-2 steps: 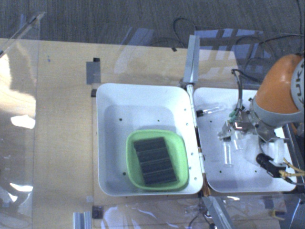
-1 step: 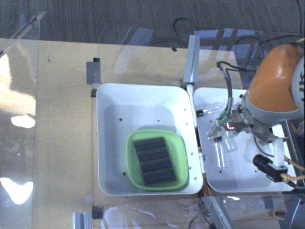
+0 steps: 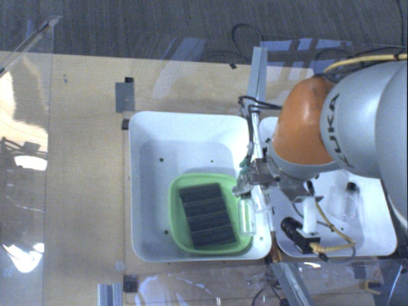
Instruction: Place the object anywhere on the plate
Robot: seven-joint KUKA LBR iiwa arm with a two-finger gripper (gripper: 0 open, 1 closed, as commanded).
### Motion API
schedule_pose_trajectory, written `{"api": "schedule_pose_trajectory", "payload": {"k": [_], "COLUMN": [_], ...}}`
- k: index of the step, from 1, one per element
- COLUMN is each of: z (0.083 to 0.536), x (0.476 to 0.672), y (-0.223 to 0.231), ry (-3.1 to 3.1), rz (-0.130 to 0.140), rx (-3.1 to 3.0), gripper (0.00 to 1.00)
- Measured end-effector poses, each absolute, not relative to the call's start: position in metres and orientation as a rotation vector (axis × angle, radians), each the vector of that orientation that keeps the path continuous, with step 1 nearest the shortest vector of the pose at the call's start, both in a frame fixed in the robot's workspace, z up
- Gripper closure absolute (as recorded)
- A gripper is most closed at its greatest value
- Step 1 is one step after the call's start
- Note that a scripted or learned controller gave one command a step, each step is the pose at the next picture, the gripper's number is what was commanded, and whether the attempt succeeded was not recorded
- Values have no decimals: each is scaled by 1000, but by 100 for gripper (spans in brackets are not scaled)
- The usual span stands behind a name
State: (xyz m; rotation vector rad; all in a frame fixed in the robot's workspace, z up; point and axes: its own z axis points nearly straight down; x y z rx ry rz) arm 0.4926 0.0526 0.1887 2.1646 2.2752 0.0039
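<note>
Green plate (image 3: 175, 199) carries dark ridged object (image 3: 206, 215), so placement looks achieved. Tool (image 3: 245, 187) hangs at plate's right rim; grip state unreadable.

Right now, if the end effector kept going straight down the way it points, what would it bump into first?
Probably the right rim of the green plate, or the bin wall just beside it. The end effector hangs over that edge, and depth is hard to judge from above.
</note>
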Motion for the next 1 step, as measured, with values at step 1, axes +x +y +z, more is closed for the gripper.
{"api": "schedule_pose_trajectory", "payload": {"k": [1], "z": [189], "x": [493], "y": [52], "ry": [2274], "rz": [5], "rx": [2166], "gripper": [0]}}
